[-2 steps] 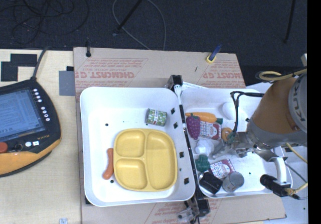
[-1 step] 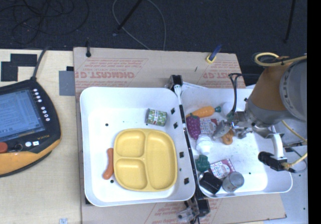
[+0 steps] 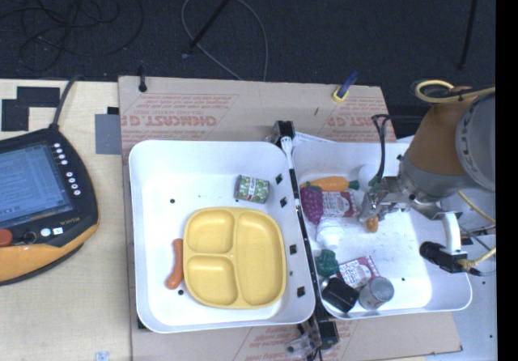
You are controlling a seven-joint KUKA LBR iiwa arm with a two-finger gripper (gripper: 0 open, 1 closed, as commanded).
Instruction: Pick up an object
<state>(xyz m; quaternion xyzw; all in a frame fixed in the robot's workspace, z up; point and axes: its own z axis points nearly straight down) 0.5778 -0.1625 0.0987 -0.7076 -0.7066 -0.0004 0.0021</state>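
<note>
reaching into right bin [image 3: 441, 290], gripper [image 3: 371, 210] low beside pink packet [image 3: 336, 204]; grip state unclear, cannot tell. next: close on something, lift.

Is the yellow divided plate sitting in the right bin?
No, the yellow divided plate lies in the left bin, beside an orange hot dog toy.

Even overhead light, moderately bright on the bench, no hard shadows. White bins [image 3: 154, 189] come close to clipping but rims stay readable. Dark floor [image 3: 243, 11] at the top is underexposed, cables barely separate from it. Overall soft, low-res and slightly noisy; small items in the right bin [image 3: 441, 295] smear together. Pendant screen [image 3: 28, 181] shows a pale blue glow
</note>
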